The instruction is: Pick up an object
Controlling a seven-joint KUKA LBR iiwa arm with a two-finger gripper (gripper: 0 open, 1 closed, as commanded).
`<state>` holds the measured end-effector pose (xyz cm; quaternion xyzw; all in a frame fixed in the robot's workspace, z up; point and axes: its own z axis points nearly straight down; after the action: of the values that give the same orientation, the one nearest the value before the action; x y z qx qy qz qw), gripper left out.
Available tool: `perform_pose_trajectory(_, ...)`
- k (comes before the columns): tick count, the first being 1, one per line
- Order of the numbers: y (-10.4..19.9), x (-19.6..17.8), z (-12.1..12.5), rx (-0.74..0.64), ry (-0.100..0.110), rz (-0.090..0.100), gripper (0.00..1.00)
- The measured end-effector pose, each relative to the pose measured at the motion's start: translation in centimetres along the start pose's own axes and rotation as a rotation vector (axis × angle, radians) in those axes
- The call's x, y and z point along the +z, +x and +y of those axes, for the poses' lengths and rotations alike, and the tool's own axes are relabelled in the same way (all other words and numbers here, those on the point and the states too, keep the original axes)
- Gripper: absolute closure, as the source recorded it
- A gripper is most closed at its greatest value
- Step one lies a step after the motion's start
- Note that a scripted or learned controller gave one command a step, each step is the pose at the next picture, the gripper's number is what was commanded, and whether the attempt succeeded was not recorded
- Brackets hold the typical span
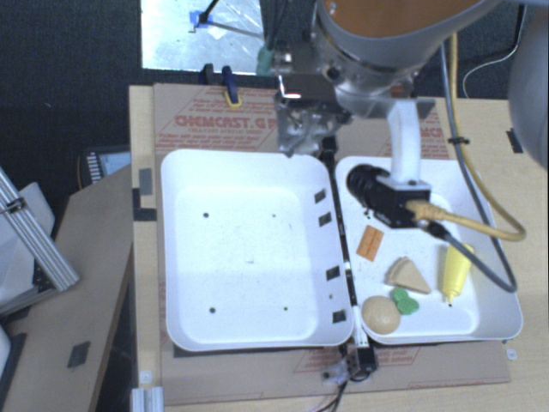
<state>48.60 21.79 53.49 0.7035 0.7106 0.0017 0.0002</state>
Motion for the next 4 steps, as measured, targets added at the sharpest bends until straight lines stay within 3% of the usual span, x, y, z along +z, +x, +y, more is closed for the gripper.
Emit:
perform_pose_trajectory(1, 1.73, 0.0, 0.38, 0.004, 0.001, 0.0, 1.0)
perform_pose_trajectory(4, 1.61, -0.01, 0.71, 0.005, 0.001, -0.001, 1.0)
